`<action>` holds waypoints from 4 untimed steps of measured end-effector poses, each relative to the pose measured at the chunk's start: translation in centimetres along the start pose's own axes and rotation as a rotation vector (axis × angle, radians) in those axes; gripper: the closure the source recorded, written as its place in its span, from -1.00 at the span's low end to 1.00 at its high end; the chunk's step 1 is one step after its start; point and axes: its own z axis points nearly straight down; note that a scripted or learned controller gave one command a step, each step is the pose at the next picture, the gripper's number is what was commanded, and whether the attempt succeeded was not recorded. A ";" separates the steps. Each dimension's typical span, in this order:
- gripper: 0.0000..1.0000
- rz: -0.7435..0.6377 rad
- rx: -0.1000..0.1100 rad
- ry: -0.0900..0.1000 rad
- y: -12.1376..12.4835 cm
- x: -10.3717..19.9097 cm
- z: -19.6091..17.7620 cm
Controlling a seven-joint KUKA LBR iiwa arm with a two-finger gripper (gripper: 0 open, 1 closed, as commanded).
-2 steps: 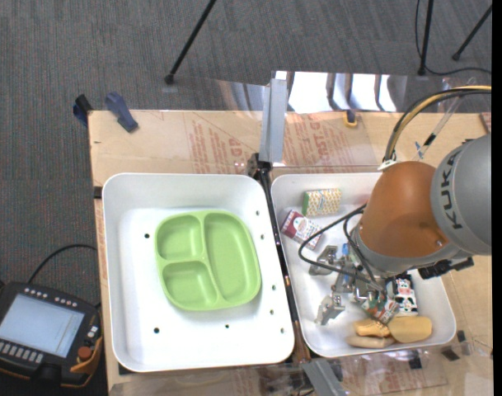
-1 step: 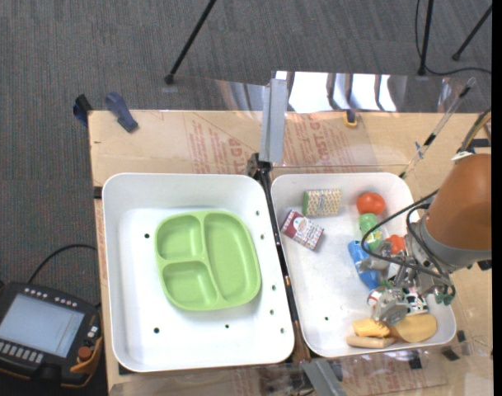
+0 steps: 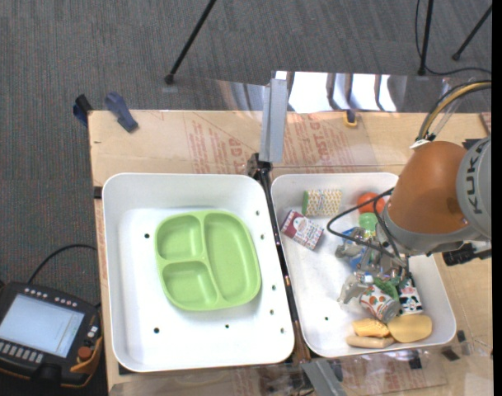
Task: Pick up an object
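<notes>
A: In the camera view the gripper (image 3: 362, 283) hangs low in the right bin (image 3: 316, 320), over a cluttered heap. Whether it is apart or clamped, I cannot tell.

B: And the thing to pick?

A: Any there: a can (image 3: 381, 305) just beside it, yellow pieces (image 3: 396, 329) below, a small carton (image 3: 303, 229) farther left. The green tray (image 3: 207, 259) sits in the left bin (image 3: 127, 213).

B: Risk?

A: Crowding. It may nudge neighbours and slip off the can.

Lime-green divided plate (image 3: 208, 259) in a white bin (image 3: 119, 221) – red-and-white packet (image 3: 303, 229), yellow pieces (image 3: 394, 329) opposite
</notes>
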 end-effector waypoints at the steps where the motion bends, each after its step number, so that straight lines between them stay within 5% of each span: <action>1: -1.00 -0.001 0.000 -0.004 4.3 -6.4 -0.2; 2: -1.00 -0.001 0.001 -0.001 5.7 -4.0 -0.1; 3: -1.00 0.102 0.003 -0.002 -4.1 0.2 -0.1; 4: 1.00 0.096 -0.001 0.002 -3.7 0.1 -0.8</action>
